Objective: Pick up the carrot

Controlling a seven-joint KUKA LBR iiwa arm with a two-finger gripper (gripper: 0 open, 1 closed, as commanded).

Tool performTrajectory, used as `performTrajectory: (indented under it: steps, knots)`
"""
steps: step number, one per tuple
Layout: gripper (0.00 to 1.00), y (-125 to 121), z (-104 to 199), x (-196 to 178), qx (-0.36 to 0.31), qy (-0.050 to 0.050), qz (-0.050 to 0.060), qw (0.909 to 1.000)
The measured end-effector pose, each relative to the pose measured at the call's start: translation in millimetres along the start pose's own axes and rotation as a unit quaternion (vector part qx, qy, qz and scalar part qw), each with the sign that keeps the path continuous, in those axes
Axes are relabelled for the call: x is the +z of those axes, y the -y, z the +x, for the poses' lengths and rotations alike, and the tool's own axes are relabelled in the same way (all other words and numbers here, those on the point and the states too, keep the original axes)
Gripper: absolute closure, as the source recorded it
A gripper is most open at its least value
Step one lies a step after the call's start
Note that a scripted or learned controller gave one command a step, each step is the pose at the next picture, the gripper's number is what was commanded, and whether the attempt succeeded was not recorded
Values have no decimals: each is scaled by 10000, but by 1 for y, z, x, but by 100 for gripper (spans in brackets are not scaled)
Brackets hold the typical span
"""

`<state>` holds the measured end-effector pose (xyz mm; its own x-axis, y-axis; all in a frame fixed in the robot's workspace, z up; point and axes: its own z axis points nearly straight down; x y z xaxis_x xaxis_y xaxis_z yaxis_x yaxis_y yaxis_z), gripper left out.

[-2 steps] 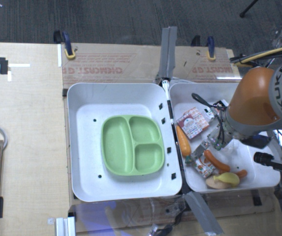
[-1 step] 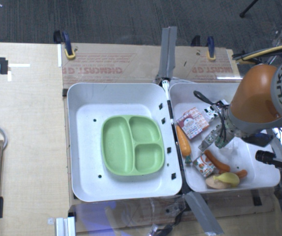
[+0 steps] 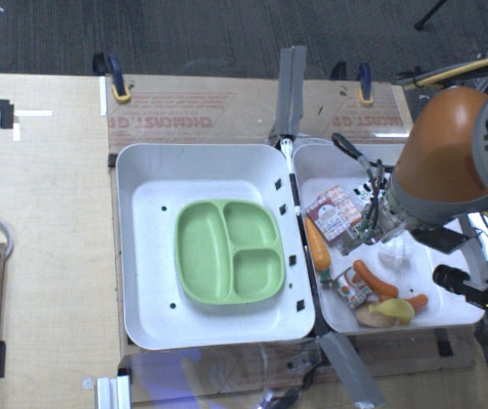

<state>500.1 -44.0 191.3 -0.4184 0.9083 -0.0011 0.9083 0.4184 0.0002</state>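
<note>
1. While the arm (image 3: 448, 156) hangs over the right bin, the left bin (image 3: 141, 228) holds a green tray (image 3: 229, 251) with three compartments, nothing in them.
2. Divider (image 3: 291, 100) runs between the two bins; clamps (image 3: 117, 82) sit on the cardboard at the far edge.
3. Carrot (image 3: 316, 242): in the right bin (image 3: 448, 313), at its left wall, just right of the divider line. Orange, tapered. Long axis runs roughly far-to-near, tilted slightly to the right at the near end.
4. Right of the carrot: a red-and-white packet (image 3: 335, 211) close by on the far side, another wrapper (image 3: 352, 286) on the near side, then sausage-like pieces (image 3: 374, 279) and a yellow item (image 3: 394, 310) toward the near right corner.
5. Gripper (image 3: 370, 228): low over the middle of the right bin, among the clutter. Whether it is open or closed, cannot tell; nothing is visibly held.
6. Key relation: the carrot lies left of the gripper, near but apart, with the packet edge between them. Judgement: the reach calls for a shift left toward the wall, with the grip set across the carrot's width. The wall alongside leaves little room on that side.
</note>
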Motion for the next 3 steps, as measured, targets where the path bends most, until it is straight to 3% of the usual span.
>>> performTrajectory:
  steps: [1,2,3]
  knots:
    - [100,3,47,1,1436,-7,22,9896]
    - [100,8,36,1,725,-7,18,9974]
    - [100,-7,68,0,-1726,-11,11,9850]
